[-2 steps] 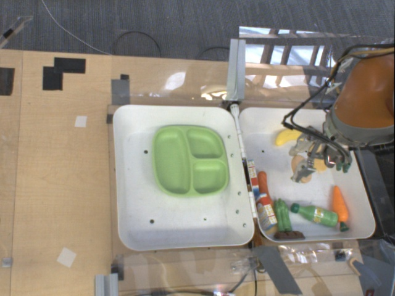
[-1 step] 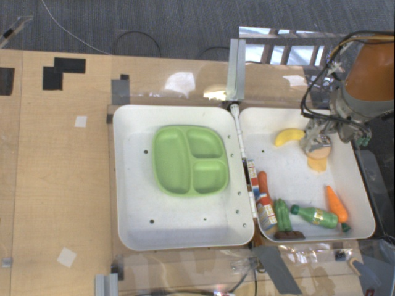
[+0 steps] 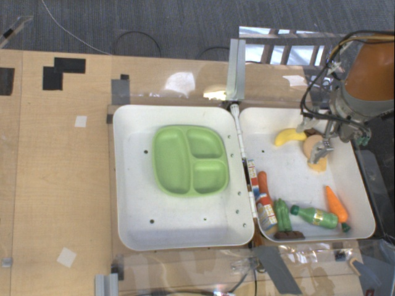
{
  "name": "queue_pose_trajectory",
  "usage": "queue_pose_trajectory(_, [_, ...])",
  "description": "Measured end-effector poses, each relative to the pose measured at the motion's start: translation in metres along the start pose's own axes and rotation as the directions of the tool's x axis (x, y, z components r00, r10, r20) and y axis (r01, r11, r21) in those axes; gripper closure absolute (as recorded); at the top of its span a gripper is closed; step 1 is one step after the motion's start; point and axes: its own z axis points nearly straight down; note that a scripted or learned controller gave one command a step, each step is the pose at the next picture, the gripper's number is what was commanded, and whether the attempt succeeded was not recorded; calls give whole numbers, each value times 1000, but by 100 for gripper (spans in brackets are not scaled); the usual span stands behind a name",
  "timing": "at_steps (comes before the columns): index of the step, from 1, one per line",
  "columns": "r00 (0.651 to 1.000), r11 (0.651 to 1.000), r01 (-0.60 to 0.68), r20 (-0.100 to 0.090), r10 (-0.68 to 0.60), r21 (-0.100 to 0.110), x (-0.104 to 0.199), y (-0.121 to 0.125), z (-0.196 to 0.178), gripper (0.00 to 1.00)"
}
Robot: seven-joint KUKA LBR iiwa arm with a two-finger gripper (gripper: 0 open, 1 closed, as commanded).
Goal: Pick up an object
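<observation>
My gripper (image 3: 321,142) hangs low in the upper right part of the right bin (image 3: 364,184), under the grey wrist and orange band. It is directly over a tan round piece (image 3: 313,148), partly covering it. A yellow banana (image 3: 287,137) lies just to its left. Nearer the front lie an orange carrot (image 3: 336,203), a green bottle (image 3: 316,217), a small green item (image 3: 282,213), a red-and-white tube (image 3: 265,199) and a dark brown piece (image 3: 289,234). I see nothing lifted off the bin floor.
The left bin (image 3: 133,227) holds a green divided plate (image 3: 190,160). A metal divider (image 3: 242,165) separates the two bins. A metal frame (image 3: 278,48) stands behind the right bin. Black cables loop around the wrist.
</observation>
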Motion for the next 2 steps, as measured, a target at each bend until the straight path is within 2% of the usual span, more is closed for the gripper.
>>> queue_pose_trajectory(1, [989,989,147,2,-147,2,42,-3,55,0])
queue_pose_trajectory(2, [996,996,91,3,-91,2,87,-14,54,0])
